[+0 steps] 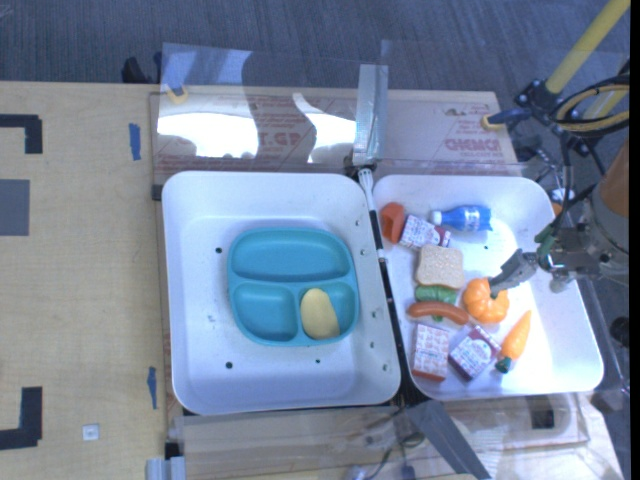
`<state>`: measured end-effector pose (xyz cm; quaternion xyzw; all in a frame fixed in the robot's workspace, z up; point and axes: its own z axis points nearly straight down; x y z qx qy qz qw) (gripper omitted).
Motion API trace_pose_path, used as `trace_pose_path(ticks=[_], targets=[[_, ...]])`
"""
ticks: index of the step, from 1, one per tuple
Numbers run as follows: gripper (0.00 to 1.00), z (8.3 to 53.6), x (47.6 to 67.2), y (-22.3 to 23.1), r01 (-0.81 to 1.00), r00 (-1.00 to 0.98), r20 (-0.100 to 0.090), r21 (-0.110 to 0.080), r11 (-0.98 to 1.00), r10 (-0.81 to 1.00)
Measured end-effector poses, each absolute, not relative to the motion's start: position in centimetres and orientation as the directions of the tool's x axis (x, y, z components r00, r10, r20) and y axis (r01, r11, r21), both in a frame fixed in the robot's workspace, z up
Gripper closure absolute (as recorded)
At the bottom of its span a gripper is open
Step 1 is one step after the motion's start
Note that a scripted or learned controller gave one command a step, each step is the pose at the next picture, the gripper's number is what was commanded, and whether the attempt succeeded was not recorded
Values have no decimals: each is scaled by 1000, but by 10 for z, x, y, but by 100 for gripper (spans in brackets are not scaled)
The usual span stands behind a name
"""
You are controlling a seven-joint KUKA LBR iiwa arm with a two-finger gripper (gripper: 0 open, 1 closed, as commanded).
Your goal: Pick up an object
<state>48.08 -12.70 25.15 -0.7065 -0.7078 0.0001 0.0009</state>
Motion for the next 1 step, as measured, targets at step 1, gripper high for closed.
trace_pose_path(ticks=[1], targets=[[0,167,478,-152,990,141,1,-6,-141,990]])
